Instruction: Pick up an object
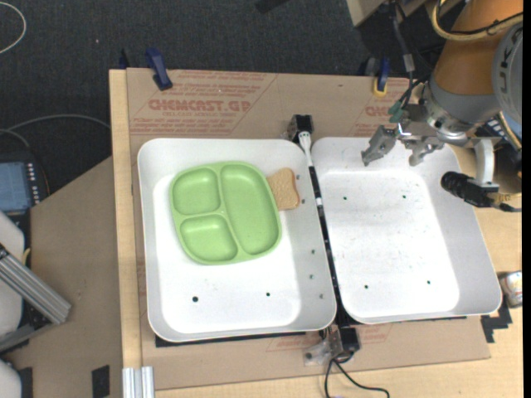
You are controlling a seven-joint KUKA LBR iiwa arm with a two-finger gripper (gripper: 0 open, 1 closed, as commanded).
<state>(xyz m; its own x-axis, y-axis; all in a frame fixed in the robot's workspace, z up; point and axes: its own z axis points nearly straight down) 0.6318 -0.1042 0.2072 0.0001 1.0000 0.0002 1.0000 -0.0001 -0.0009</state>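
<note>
A green divided plate (225, 213) lies in the left bin (166, 288). A tan cracker-like piece (284, 189) rests against the plate's right rim, near the divider between the bins. My gripper (398, 149) hangs over the far edge of the right bin (398, 247), well to the right of both objects. Its two fingers are spread apart with nothing between them. The grey arm with its orange band (477, 31) comes in from the upper right.
A black part (469, 187) sticks over the right bin's right edge. Blue clamps (158, 69) hold the cardboard base at the back. A small black fitting (300, 127) sits at the far end of the divider.
</note>
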